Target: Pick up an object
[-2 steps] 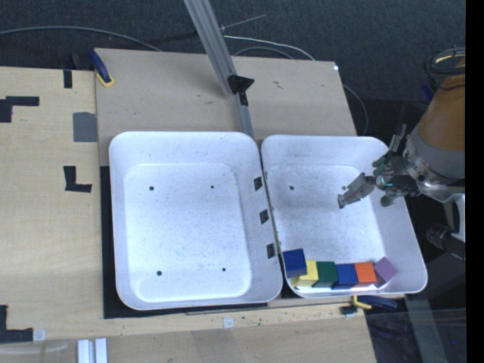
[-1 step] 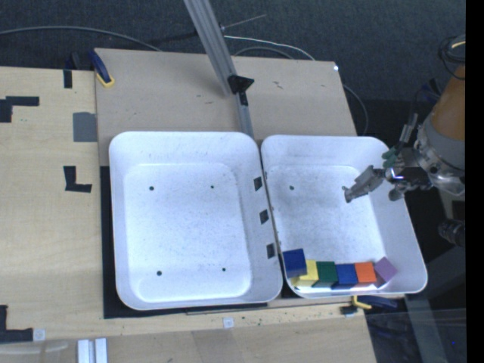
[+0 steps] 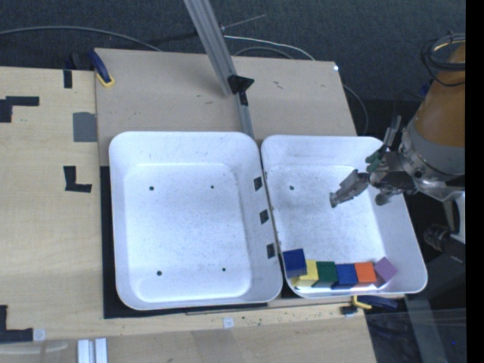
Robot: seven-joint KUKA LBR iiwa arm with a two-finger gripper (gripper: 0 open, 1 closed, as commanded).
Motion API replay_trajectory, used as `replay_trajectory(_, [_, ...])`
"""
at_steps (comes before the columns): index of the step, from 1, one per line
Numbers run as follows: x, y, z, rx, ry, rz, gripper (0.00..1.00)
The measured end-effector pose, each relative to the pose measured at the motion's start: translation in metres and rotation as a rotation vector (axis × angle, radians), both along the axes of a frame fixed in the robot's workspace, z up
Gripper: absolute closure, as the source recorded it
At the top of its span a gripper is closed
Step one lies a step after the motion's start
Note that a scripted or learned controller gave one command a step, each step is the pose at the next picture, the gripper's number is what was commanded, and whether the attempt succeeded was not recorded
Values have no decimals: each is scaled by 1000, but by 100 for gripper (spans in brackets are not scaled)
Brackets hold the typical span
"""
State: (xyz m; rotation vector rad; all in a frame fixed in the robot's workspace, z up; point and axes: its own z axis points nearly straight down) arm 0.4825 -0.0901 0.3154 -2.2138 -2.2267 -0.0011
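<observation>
Several coloured blocks lie in a row along the front wall of the right bin (image 3: 321, 142): a blue block (image 3: 293, 261), a yellow one (image 3: 306, 277), a green one (image 3: 326, 271), another blue one (image 3: 346, 274), an orange one (image 3: 365, 272) and a purple one (image 3: 385, 268). My gripper (image 3: 364, 193) hangs over the right half of that bin, well behind the blocks. Its fingers are spread apart, open, with nothing between them. One finger (image 3: 344, 190) points left toward the bin's middle.
The left bin (image 3: 113, 151) sits beside the right one, with black clips on the shared wall. A slanted metal pole (image 3: 212, 32) rises behind the bins. Blue-and-yellow clamps sit at the bench's back left (image 3: 101, 68) and front right (image 3: 370, 302).
</observation>
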Motion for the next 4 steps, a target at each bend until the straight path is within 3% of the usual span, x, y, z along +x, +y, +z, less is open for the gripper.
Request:
replay_trajectory(1, [3,33,-51,-1,6,-2,0])
replay_trajectory(2, [1,-14,77,-4,-8,-6,0])
replay_trajectory(3, [73,-32,10,-3,5,-5,0])
replay_trajectory(4, [72,-31,25,-3,1,-3,100])
